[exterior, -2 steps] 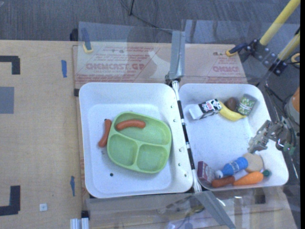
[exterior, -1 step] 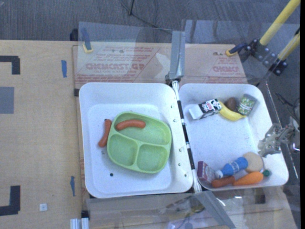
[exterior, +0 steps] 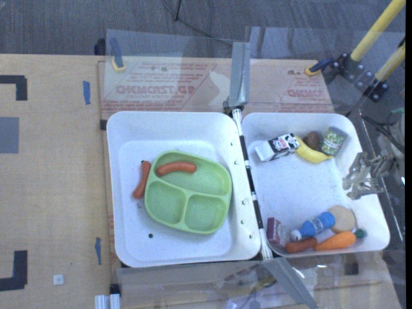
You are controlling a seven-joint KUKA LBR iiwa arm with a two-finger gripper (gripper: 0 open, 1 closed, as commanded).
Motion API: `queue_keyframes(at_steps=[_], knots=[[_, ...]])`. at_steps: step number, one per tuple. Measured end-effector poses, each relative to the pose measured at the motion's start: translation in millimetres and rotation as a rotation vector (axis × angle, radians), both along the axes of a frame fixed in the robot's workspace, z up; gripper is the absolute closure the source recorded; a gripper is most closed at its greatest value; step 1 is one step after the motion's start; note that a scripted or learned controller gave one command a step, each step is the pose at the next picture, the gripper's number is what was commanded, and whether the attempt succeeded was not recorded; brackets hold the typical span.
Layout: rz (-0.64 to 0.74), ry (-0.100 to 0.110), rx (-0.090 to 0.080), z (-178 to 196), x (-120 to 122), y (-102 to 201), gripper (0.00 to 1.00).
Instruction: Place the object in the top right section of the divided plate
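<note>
A green divided plate lies in the left bin. It has one long section across the top and two smaller sections below. An orange-red sausage lies in the left half of the top section. A second sausage rests on the bin floor against the plate's left rim. My gripper hovers over the right edge of the right bin, apart from the objects there, and I see nothing between its metal fingers.
The right bin holds a small milk carton, a banana, a brown item and a green can at the top. A blue bottle, a carrot, a beige round item and a dark red box lie at the bottom.
</note>
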State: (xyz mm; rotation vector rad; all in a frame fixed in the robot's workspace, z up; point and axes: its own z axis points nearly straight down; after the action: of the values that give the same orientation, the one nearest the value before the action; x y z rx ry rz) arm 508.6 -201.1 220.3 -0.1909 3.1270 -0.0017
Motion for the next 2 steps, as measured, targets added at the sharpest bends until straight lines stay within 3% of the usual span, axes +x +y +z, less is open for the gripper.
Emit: queue_keyframes(at_steps=[1, 2], knots=[[-0.286, 0.001, 0.002, 10.4, -18.7, -22.6, 1.0], [-0.064, 0.005, 0.001, 0.9, -27.6, -21.6, 1.0]])
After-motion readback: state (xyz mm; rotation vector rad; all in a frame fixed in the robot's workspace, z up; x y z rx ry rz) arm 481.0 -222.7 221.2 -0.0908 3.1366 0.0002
